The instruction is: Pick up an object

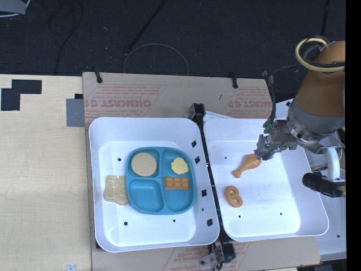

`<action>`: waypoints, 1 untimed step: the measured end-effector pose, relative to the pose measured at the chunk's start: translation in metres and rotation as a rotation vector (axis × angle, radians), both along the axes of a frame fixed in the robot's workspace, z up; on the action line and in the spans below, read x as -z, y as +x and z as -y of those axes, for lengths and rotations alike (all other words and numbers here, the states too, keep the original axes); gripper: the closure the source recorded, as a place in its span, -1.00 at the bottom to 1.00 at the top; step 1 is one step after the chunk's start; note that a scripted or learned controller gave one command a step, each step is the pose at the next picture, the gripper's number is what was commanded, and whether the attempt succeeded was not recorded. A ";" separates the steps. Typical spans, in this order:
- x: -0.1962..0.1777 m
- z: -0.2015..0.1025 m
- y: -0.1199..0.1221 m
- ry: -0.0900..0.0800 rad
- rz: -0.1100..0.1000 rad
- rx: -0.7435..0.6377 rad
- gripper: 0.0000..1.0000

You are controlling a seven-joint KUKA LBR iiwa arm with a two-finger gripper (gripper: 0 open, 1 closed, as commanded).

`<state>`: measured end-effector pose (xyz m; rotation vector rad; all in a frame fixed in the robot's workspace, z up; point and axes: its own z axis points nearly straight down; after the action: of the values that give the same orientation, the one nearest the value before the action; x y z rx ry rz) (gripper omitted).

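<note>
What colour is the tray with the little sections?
The tray is blue, seen in the camera view, sitting in the left bin.

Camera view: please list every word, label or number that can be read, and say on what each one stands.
"CHEMCAST GP": red print on the brown board under the bins, upside down, above the left bin.
The same print, above the right bin: partly readable.
Red print on the board's near edge: too small to read.

A blue tray (151, 199) sits in a white bin (107, 224) (its neighbour (293, 222) white too), holding tan and yellow pieces.
</note>
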<state>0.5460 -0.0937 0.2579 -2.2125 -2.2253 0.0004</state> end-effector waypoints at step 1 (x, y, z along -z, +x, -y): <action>-0.004 -0.053 0.016 0.000 0.001 0.001 1.00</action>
<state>0.5615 -0.0406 0.2615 -2.2137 -2.2252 -0.0003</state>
